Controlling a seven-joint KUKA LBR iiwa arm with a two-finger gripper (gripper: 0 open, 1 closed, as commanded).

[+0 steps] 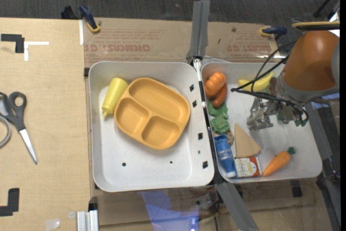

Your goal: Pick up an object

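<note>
1. Hanging the gripper (263, 116) low over the right bin (308, 143), above a bare patch of its floor, with nothing showing in its grasp.
2. Not managing to tell whether the gripper is released or clenched: metal parts and cables blurring together there.
3. Lying nearest as candidates: a tan wedge (246, 143) just below-left of the gripper in the view, a carrot (278, 161) further below it, a banana (258, 83) just above it.
4. Risking a close on nothing if dropping straight down, judging by the bare floor under the gripper.
5. Risking a slip on the wedge, its slanted faces probably squeezing out of a pinch.
6. Risking a jam or a double catch left of the gripper, where a green toy (219, 120), a blue bottle (223, 154) and a small carton (247, 167) are crowding against the bin's wall, touching or nearly so.
7. Risking a snag from the cables looping just above the gripper.
8. Hiding part of the banana and the bin's far corner behind the orange band (311, 62) to the gripper's upper right.
9. Blurring the green toy too much for naming it properly.
</note>
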